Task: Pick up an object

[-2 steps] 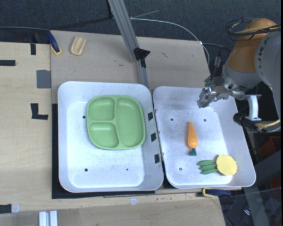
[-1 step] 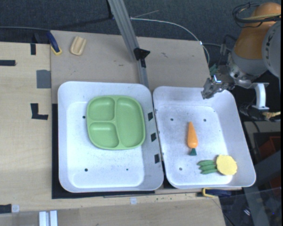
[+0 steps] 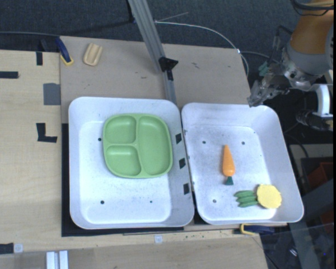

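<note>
Green plate (image 3: 138, 145), one; toy vegetables, two.

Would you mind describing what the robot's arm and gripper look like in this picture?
The arm is a rounded grey body with an orange band above the wrist, and thin dark cables run near it. The gripper is a small, dark metallic assembly with grey and blackish parts; its finer details are too blurred to make out.

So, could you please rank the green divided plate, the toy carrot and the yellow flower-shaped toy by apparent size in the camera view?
1. green divided plate, by far the largest.
2. toy carrot, longer but slimmer.
3. yellow flower-shaped toy, though it looks close to the carrot in area.
</note>
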You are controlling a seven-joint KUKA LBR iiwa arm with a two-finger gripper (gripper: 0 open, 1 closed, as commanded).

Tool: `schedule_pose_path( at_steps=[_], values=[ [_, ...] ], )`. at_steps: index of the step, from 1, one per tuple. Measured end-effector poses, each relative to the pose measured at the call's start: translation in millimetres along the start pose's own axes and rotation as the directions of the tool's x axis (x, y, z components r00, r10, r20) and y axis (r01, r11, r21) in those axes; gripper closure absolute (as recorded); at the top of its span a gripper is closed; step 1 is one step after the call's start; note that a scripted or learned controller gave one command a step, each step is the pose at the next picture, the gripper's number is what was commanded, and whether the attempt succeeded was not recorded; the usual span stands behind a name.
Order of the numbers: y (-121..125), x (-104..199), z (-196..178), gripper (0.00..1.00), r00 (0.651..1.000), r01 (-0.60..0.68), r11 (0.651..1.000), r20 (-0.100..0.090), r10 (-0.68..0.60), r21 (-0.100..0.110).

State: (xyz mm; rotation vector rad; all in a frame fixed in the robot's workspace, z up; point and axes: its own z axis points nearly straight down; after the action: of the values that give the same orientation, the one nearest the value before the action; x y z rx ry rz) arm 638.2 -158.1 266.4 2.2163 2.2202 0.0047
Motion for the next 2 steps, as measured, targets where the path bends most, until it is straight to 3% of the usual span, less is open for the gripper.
schedule_pose_path(
  at_steps=[2],
  values=[
    [-42,88,3,1.0,1.0,0.004,1.0,-0.003,-0.004,0.007]
  ],
)
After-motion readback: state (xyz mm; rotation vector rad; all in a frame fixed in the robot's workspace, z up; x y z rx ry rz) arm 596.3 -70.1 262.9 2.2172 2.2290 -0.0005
